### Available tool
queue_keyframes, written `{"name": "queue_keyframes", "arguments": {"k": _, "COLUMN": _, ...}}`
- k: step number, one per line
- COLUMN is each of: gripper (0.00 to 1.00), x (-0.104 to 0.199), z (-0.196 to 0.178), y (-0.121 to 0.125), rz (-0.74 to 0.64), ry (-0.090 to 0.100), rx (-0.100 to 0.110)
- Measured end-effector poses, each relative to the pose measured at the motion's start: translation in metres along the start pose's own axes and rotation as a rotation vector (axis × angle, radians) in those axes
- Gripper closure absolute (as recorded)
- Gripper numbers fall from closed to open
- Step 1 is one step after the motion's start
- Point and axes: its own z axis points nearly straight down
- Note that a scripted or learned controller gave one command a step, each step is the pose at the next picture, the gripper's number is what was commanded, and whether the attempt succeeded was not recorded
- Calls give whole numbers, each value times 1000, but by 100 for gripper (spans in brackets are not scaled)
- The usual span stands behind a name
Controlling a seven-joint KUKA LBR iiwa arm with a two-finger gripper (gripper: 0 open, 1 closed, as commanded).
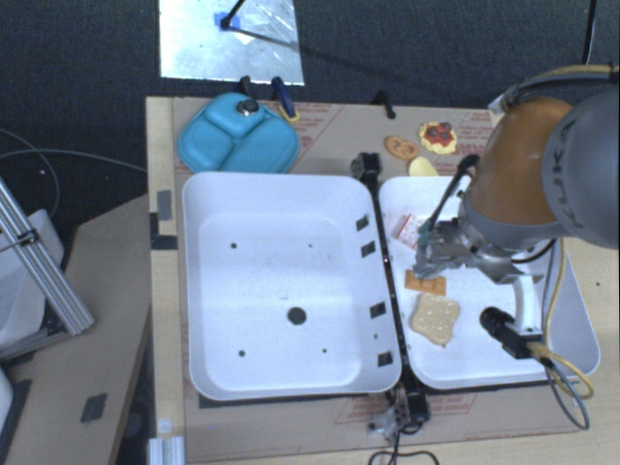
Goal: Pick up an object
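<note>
While the bread-shaped toy point(435, 319) lies untouched nearest the camera in the right bin point(573, 329), the gripper point(427, 260) is down just beyond it, right over a small orange cracker point(423, 283). Whether it has closed on anything I cannot tell. Farther back a red-and-white packet point(406, 228) rests, so I judge nothing lifted yet.

1. Two white bins, the left bin point(281, 289) and the right bin point(484, 356).
2. One blue divided tray point(239, 136) behind them.
3. In the right bin: one toast slice point(434, 319), one orange cracker point(423, 283), one small red-and-white packet point(407, 228).
4. On the bench behind: one pretzel point(399, 147), one little pizza point(438, 137), one pale yellow piece point(422, 168).
</note>
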Motion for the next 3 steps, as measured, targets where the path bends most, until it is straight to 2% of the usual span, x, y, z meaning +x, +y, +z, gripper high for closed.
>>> {"name": "queue_keyframes", "arguments": {"k": 1, "gripper": 100, "x": 22, "z": -84, "y": -37, "rz": -2, "ry": 1, "rx": -3}}
{"name": "queue_keyframes", "arguments": {"k": 2, "gripper": 100, "x": 92, "z": -85, "y": -27, "rz": -7, "ry": 2, "rx": 2}}
{"name": "queue_keyframes", "arguments": {"k": 3, "gripper": 100, "x": 68, "z": -215, "y": -35, "rz": 1, "ry": 2, "rx": -12}}
